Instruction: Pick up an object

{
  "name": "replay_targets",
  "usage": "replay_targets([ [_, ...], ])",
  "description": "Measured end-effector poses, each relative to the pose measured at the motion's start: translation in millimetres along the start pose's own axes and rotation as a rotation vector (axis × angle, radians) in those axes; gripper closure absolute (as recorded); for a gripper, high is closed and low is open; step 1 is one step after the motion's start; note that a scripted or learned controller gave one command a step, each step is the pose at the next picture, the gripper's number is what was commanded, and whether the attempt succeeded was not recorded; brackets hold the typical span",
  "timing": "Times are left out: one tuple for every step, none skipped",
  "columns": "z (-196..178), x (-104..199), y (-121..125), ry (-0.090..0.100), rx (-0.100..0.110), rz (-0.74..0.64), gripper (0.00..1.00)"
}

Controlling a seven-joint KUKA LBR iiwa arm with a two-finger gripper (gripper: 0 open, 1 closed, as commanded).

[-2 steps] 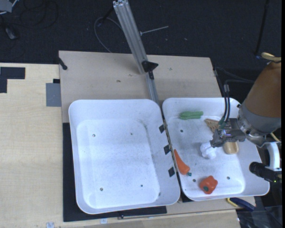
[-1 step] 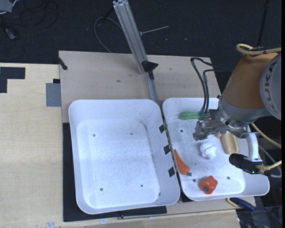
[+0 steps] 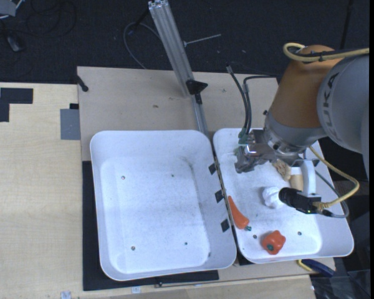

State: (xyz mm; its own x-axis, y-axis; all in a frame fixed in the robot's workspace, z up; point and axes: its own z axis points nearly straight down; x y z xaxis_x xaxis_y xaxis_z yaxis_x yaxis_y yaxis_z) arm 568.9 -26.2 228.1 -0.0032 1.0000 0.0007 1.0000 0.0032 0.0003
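Note:
Over the upper part of the right bin (image 3: 336,245), near its left wall, hangs my gripper (image 3: 244,162). Below it in the bin lies an orange carrot (image 3: 238,212), close to the left wall. A small red-orange pepper (image 3: 272,242) sits near the bin's front edge. A white rounded object (image 3: 272,196) rests at the middle, and a tan piece (image 3: 295,179) lies to its upper right, partly hidden by the arm's hardware. Nothing shows held at the gripper.
The left bin (image 3: 151,204) stands beside the right one, their walls meeting at black clips (image 3: 219,195). A slanted aluminium bar (image 3: 174,45) rises behind the bins. A black cabled unit (image 3: 296,200) and yellow cable (image 3: 336,195) hang over the right bin.

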Motion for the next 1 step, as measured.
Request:
replay_targets([
  [11.4,45.3,23.4,0.0,0.002,0.0,1.0],
])
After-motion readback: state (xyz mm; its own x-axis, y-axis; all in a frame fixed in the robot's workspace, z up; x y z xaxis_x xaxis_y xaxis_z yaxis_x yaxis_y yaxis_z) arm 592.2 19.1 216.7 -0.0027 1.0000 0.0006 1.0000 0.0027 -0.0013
